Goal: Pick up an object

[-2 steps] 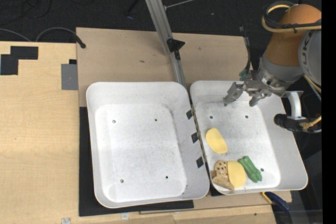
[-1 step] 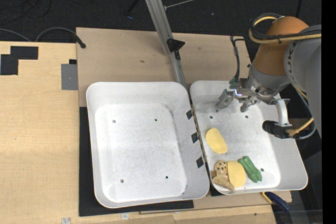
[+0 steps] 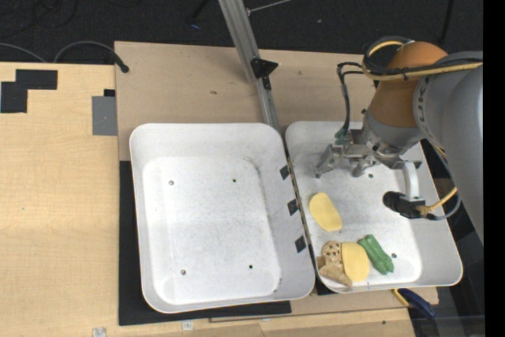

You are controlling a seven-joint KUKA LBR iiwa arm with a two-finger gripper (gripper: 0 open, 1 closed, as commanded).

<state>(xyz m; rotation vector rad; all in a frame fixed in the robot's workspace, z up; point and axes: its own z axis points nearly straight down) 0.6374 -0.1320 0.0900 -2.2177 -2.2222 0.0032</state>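
Dark floor with loose cables lies beyond the wooden bench (image 3: 197, 75). We see the gripper (image 3: 345, 162) low over the far part of the right bin (image 3: 442, 268); whether it is released or clenched we cannot tell. Nearer in that bin lies a yellow lump (image 3: 325, 211). At the near edge sit a speckled piece (image 3: 332, 258), a yellow block (image 3: 355, 261) and a green piece (image 3: 377, 253). We see the left bin (image 3: 207, 209) beside it.
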